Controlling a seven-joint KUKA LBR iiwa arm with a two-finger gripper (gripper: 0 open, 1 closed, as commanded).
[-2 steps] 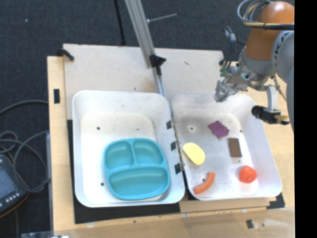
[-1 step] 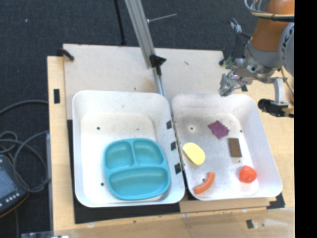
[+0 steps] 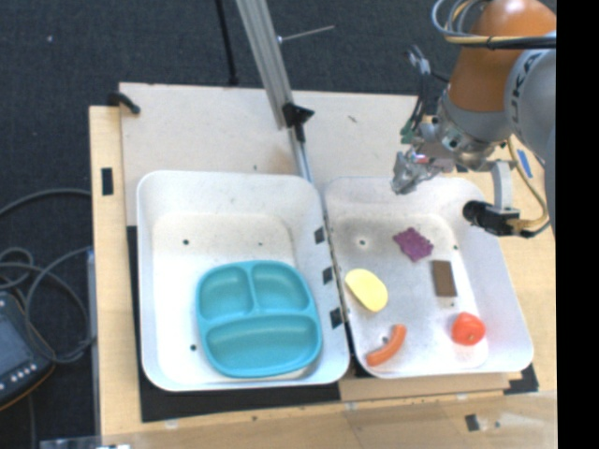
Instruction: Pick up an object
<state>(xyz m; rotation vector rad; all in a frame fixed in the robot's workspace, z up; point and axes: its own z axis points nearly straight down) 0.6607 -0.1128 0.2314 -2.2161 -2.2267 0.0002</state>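
You've got the gripper (image 3: 409,171) above the right bin's (image 3: 510,293) far edge, its grip state impossible to tell; purple piece (image 3: 413,243), lemon (image 3: 366,290), brown block (image 3: 444,278) lie below.

Bench (image 3: 206,129), pale wood, w/ 2 white bins side by side: left bin (image 3: 168,204), right bin (image 3: 501,297)
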